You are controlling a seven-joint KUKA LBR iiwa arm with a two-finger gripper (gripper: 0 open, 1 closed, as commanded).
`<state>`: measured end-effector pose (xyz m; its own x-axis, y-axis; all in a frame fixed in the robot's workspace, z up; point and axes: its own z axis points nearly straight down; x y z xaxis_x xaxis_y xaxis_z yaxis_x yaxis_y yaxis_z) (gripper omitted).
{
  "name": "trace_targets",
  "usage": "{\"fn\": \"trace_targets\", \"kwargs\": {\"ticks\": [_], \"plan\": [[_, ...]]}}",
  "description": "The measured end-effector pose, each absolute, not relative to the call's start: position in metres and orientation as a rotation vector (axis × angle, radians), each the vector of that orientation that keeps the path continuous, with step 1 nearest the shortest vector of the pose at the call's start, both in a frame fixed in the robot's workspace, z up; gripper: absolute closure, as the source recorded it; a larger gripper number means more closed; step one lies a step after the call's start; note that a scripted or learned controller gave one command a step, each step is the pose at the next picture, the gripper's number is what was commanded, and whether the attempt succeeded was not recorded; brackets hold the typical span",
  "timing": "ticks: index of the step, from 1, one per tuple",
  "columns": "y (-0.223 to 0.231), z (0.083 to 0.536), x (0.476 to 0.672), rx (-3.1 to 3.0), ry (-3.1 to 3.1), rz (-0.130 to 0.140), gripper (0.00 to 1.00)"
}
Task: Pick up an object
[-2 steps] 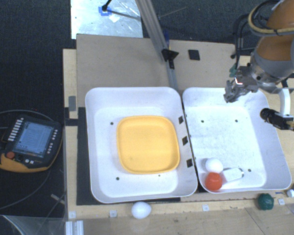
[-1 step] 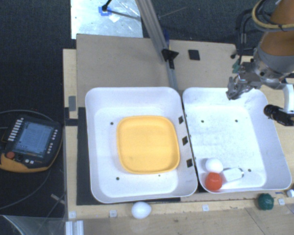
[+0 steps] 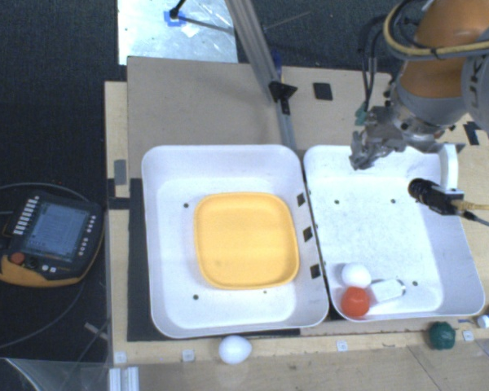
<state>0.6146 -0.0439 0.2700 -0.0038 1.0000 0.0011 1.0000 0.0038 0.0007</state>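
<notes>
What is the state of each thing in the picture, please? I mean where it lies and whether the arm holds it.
Yellow plate: flat in the left bin, not held.
White ball: in the right bin, near corner, touching the red ball.
Red ball: same corner, not held.
White egg: on the bench, outside the bins.
Green ball: on the bench, outside the right bin.
Gripper: above the right bin's far edge, nothing seen in it.

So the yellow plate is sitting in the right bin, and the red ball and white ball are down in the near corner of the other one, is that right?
Not quite. The camera view shows the yellow plate in the left bin, not the right one. The red ball and white ball lie in the near corner of the other bin, the right bin.
</notes>
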Motion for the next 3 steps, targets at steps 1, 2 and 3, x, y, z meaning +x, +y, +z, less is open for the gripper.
{"fn": "trace_targets", "kwargs": {"ticks": [1,2,3], "plan": [[0.0,0.255,0.617,-2.217,-2.225,-0.001,1.0],[0.05,0.238,0.62,-2.216,-2.226,-0.001,1.0],[0.094,0.241,0.621,-2.217,-2.225,-0.002,1.0]]}}
